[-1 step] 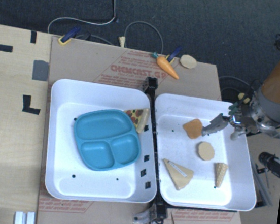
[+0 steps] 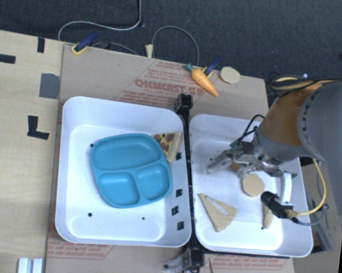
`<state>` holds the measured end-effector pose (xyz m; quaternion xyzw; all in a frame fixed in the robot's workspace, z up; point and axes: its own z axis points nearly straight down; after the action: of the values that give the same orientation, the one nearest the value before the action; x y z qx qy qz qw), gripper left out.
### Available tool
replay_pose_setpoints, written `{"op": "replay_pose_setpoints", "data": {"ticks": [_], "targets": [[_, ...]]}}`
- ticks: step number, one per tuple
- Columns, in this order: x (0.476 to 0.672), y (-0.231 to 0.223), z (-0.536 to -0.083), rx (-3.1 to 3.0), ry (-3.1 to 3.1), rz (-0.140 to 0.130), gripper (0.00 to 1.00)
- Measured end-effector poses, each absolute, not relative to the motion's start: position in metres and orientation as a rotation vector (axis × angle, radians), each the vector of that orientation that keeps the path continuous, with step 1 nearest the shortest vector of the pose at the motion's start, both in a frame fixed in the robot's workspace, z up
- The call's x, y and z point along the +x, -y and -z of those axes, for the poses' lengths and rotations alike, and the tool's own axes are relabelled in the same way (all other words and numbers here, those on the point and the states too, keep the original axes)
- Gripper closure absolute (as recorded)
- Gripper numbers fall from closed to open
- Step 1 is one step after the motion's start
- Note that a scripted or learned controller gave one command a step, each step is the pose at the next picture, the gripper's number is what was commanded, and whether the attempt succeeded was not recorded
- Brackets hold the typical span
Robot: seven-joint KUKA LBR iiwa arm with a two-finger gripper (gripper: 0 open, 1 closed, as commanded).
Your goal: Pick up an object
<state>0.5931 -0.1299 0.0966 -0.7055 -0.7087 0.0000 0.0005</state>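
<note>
Hovering in the right bin (image 2: 291, 242), the pincer (image 2: 233, 161) (fingers spread) grips nothing.

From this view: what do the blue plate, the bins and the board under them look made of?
Blue divided plate: looks like moulded plastic, smooth, with a soft sheen and rounded compartments. White bins, left and right: probably plastic too, glossy, with rounded rims. Brown board beneath: likely cardboard, matte, with red printed lettering.
</note>
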Motion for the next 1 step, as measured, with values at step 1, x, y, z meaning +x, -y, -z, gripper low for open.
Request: {"op": "replay_pose_setpoints", "data": {"ticks": [1], "targets": [[0.6429,0.1633,-0.1160,-2.221,2.227,0.002,0.00]]}}
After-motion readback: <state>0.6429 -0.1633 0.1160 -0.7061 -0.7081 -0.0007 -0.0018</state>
